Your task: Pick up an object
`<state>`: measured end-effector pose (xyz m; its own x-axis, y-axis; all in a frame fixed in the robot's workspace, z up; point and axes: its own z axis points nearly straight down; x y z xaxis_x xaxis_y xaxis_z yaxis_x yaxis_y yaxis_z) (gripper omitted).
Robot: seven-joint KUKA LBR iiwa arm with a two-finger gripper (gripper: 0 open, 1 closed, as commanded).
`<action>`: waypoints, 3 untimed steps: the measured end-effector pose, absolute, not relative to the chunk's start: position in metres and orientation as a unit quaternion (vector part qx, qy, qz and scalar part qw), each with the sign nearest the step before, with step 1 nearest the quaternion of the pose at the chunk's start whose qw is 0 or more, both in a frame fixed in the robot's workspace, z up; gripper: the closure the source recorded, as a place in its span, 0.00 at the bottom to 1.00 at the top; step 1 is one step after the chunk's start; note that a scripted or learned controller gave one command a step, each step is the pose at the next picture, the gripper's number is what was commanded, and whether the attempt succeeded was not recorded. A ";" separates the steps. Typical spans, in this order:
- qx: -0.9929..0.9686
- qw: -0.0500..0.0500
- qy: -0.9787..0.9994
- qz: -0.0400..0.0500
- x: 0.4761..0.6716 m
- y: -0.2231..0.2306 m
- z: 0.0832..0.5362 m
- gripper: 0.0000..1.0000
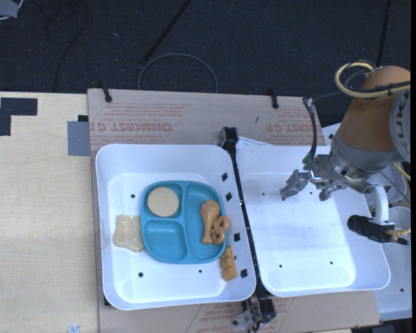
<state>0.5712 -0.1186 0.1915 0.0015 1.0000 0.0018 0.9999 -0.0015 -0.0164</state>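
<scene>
My gripper (308, 189) hangs over the right bin (312, 276), near its far side, with its two fingers spread open and nothing between them. In the left bin (118, 283) lies a blue divided plate (168, 245). On the plate sit a round tan cookie (162, 201) and a brown pretzel-like piece (213, 222). A pale bread-shaped piece (129, 232) lies just left of the plate. A small brown chunk (227, 263) rests by the plate's lower right corner.
A black divider (237, 207) runs between the two bins. The arm's orange band (374, 120) and grey wrist stand at the right. A black tool (369, 227) juts over the right bin's right rim. Cardboard lies under the bins.
</scene>
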 end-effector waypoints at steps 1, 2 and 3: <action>-0.707 0.000 -0.707 0.001 0.574 -0.119 0.200 0.00; -0.707 0.003 -0.707 0.002 0.574 -0.116 0.156 0.00; -0.708 0.003 -0.706 0.002 0.574 -0.109 0.111 0.00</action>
<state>0.5742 -0.1088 0.1108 0.0019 1.0000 0.0018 1.0000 -0.0019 -0.0070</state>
